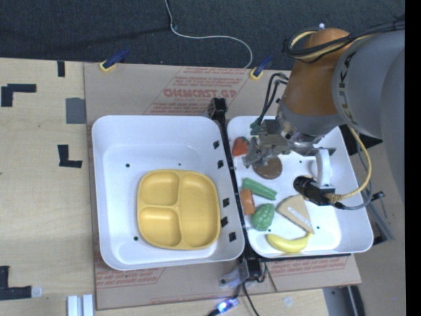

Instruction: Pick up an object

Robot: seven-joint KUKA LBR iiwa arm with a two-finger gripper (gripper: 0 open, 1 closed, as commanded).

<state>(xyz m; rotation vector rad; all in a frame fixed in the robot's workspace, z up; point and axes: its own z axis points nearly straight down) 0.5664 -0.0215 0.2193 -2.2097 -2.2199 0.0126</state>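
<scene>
Gripper (264, 151) hovers low in right bin (348, 242), can't tell its state. Nearest pick: brown round piece (269, 169) just beside it at 5 o'clock, green stick (258, 189) farther at 6, long axis 10-to-4

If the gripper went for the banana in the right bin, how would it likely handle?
The banana looks like smooth plastic, so probably light, stiff and a bit slippery. Its curved shape may make it pivot or rock when nudged.
</scene>
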